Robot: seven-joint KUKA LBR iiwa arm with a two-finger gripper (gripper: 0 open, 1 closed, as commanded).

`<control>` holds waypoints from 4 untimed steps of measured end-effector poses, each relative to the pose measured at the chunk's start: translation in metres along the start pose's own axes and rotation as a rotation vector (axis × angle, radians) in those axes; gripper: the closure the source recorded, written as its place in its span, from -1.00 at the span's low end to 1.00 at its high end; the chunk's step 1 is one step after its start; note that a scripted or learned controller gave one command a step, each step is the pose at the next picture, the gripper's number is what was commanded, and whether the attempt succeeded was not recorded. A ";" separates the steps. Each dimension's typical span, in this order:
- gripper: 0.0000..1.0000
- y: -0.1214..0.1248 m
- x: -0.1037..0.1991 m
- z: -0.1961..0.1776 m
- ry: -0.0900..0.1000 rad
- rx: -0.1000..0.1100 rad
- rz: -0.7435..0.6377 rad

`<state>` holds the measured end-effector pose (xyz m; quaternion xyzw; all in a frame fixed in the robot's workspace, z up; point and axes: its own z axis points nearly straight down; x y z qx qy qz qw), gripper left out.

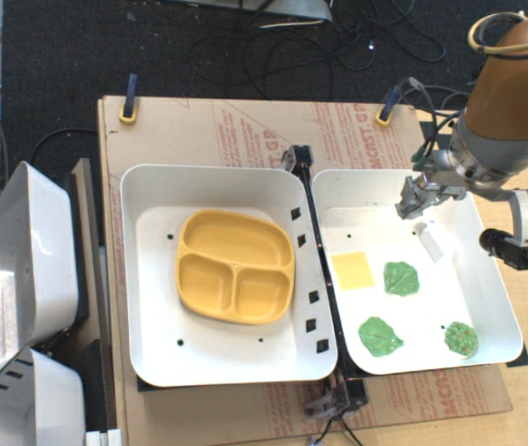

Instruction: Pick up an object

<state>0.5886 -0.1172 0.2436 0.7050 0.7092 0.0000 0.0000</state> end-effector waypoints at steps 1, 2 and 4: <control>1.00 0.006 0.053 -0.007 0.001 -0.001 -0.002; 1.00 0.007 0.099 0.006 0.000 0.001 0.000; 1.00 0.003 0.195 0.011 0.000 0.001 0.000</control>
